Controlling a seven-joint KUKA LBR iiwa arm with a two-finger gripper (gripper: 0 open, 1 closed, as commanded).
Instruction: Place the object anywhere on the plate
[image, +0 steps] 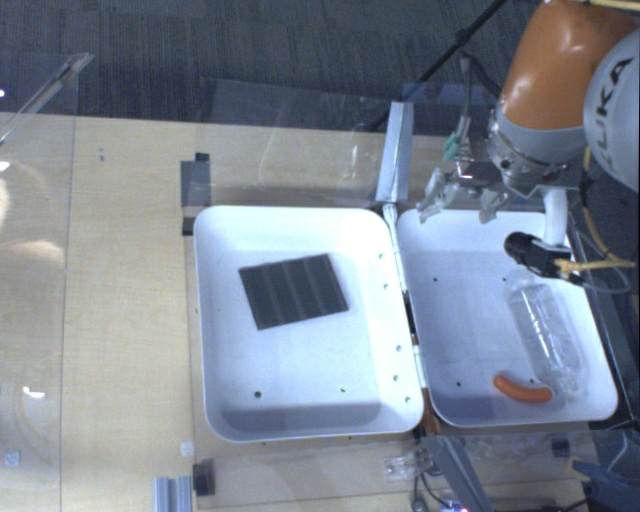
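Orange sausage-shaped object (522, 389) is being seen lying at the near end of the right bin (450, 330), just beside the near end of a clear plastic bottle (548, 330). The gripper (460, 208) is being held over that bin's far edge, its fingers spread apart and closing on nothing. In the left bin (225, 330), the dark ribbed plate (294, 290) is being shown lying flat, toward the far side.
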